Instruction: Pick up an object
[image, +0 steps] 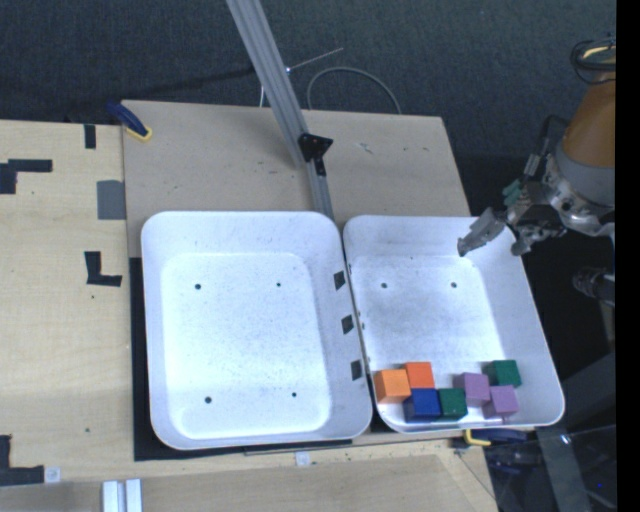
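Small coloured blocks (447, 391) are clustered along the near edge of the right bin (500, 300), touching one another. The end effector (497, 232) is seen above that bin's far right corner, well apart from them, fingers spread, nothing between them. The left bin (160, 330) adjoins.

Robotics lab: plywood bench (250, 160), two white bins (160, 240), robot arm (590, 130).
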